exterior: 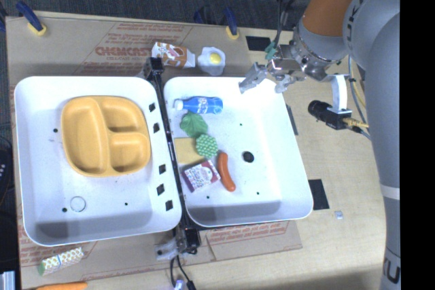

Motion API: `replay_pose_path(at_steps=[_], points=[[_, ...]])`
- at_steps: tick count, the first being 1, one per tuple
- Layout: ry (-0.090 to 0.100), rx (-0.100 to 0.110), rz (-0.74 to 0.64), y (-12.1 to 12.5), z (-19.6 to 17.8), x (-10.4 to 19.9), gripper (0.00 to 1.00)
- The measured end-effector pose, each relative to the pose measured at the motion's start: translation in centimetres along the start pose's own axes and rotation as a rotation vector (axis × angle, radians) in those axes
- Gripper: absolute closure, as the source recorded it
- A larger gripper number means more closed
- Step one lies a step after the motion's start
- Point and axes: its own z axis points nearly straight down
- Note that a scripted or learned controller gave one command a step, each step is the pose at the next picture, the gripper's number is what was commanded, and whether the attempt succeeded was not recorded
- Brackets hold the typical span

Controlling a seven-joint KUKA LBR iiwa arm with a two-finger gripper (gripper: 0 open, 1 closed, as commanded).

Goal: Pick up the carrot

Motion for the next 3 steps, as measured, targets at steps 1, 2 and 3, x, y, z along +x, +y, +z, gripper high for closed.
replay_pose_path(at_steps=[1, 2, 3], points=[[0.002, 0.003, 0.237, -7.6, 13.9, 2.3, 0.0], [0.002, 0.002, 0.118, -9.8, 15.9, 7.1, 0.0], [0.002, 0.004, 0.112, -9.8, 14.9, 7.0, 1.0]])
